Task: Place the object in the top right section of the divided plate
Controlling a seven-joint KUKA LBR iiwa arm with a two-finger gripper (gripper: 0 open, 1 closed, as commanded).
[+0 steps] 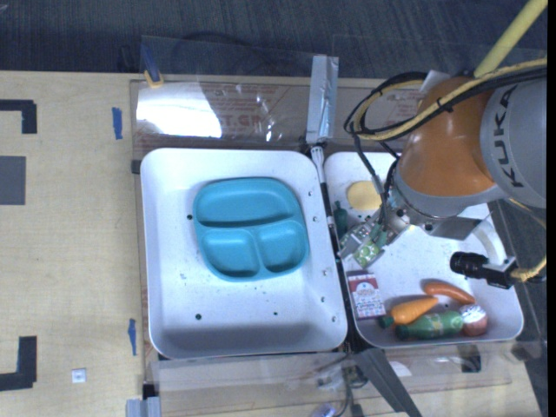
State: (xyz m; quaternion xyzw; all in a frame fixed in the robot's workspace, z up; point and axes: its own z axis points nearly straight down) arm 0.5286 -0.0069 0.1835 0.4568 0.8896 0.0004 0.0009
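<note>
Two shallow white bins sit side by side on the bench. The left bin (pixel 174 311) holds a blue divided plate (pixel 250 228), lying flat near its centre, with one long section along its far side and two smaller sections along its near side. All three sections are bare.

The arm (pixel 452 150), grey with an orange band, reaches in from the right over the right bin (pixel 508 324). Its gripper (pixel 372 241) is low over the left part of that bin, close to the wall between the bins. Whether the gripper is released or clenched cannot be told, since the wrist and cabling cover it and the parts below are too small to read.

The loose objects are all in the right bin. A pale yellow rounded object (pixel 363 195) lies just beside the gripper, toward the far side. A small red-and-white carton (pixel 366 295) lies near the dividing wall on the near side. A cluster along the near edge comprises an orange carrot-like piece (pixel 408 309), a green bottle-like object (pixel 434 322) and a red-and-white piece (pixel 448 291), touching or nearly touching.
</note>
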